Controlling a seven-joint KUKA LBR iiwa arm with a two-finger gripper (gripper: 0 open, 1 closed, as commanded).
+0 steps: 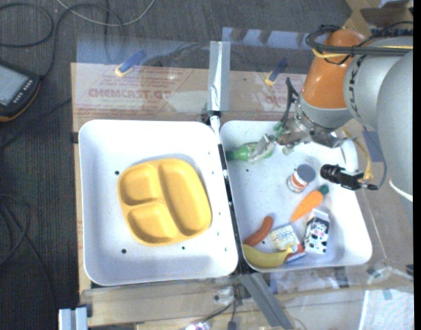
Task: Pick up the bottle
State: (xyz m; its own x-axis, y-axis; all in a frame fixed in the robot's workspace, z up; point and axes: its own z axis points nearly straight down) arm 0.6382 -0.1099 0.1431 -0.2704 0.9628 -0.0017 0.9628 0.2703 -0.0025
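The arm (375, 81) enters from the right and is cut off by the frame edge; its grey body and orange band (330, 71) cover the upper right corner of the right bin (354, 253). The pincer (282, 137) sits below the wrist at the top of that bin. Its fingers are small and blurred against cables and metal parts, so whether they stand apart or together cannot be determined.

The bottle (248, 151), green and translucent, lies on its side at the upper left of the right bin, close to the divider between the bins. Its right end meets the pincer area. Whether it sits between the fingers or merely beside them cannot be made out.

Other contents of the right bin:
- a small jar (301, 178) with an orange label and grey lid, near the centre;
- a carrot (309, 203) just below it;
- a black-and-white carton (317, 233) below the carrot;
- a red sausage (259, 230);
- a banana (264, 256) at the lower edge, partly overlapped by a small printed packet (284, 238).

The left bin (100, 253) holds a yellow compartment tray (165, 200). Both bins rest on the tabletop (148, 91). A handheld device (9, 86) at the left is cut off by the frame edge.
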